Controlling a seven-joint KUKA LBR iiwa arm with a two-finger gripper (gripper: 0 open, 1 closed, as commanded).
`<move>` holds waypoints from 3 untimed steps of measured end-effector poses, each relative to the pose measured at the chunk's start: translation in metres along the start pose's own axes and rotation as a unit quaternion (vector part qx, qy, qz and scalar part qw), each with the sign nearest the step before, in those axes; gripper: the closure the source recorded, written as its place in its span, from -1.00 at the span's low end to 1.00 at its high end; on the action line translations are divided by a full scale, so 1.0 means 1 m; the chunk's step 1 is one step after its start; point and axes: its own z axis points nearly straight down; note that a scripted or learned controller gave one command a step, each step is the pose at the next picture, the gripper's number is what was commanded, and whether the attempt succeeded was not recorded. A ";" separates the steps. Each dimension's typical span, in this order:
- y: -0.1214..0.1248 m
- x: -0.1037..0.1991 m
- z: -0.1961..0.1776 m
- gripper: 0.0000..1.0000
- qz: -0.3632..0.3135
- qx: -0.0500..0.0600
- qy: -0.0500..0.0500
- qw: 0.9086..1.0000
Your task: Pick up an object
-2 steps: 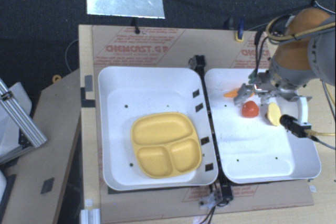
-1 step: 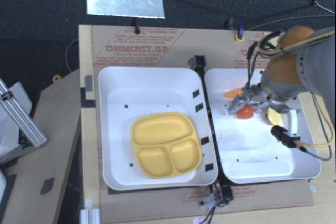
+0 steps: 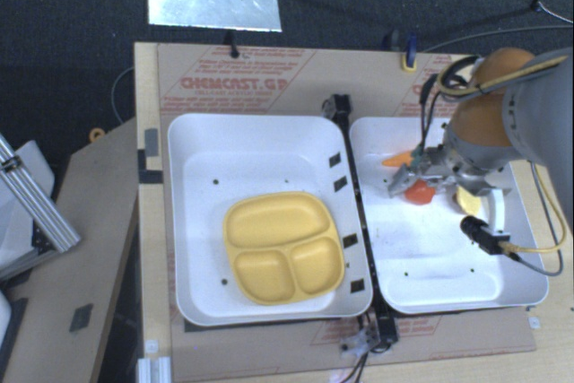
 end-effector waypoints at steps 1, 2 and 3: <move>0.001 0.000 -0.012 1.00 0.000 -0.002 0.000 1.000; 0.001 -0.001 -0.055 1.00 -0.001 -0.003 0.000 1.000; 0.001 -0.003 -0.100 1.00 -0.001 -0.003 -0.001 1.000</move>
